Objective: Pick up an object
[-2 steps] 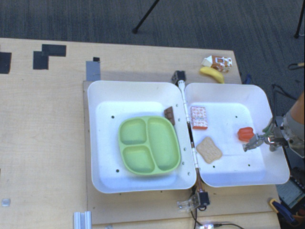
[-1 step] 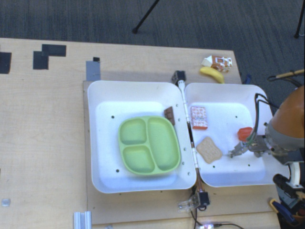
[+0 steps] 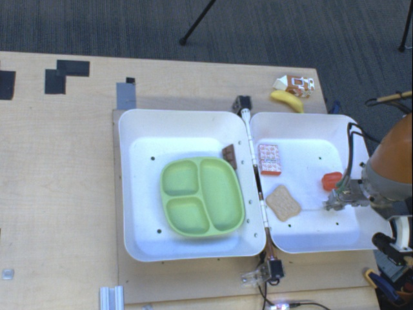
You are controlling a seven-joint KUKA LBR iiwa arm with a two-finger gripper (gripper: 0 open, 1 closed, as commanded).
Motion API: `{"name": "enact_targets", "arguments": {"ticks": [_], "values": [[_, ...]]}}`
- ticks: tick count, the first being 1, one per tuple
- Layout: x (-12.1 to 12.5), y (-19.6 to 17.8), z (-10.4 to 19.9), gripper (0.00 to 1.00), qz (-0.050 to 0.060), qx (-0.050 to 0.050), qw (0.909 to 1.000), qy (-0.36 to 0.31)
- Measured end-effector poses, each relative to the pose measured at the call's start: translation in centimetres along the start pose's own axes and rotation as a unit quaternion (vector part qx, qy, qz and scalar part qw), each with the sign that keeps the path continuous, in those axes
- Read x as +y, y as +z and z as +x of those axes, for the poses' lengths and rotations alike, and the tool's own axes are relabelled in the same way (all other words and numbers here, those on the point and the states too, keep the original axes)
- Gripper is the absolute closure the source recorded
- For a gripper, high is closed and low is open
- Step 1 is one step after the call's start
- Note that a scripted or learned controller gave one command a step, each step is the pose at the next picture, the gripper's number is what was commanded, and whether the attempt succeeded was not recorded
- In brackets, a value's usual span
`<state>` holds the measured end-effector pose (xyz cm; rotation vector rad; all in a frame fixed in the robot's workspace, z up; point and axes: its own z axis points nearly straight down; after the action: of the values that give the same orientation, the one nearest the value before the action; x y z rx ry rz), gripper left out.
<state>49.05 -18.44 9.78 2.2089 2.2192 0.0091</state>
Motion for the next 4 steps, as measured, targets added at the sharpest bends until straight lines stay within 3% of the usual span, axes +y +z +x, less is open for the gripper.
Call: {"name": "enact_targets", "arguments": {"ticks": [1,2,3,4], "values": [[0.0,0.0,0.0,0.00,0.000,0.000,1.0000,0.000],[0.2,-1.1,0.0,1.00,-0.001,0.000,1.0000,-0.001],[0.2,-1.0,0.0,0.00,-0.001,0.000,1.0000,-0.001],[0.3,-2.1,0.1,1.00,-0.003,0.000,1.0000,-0.003]]}}
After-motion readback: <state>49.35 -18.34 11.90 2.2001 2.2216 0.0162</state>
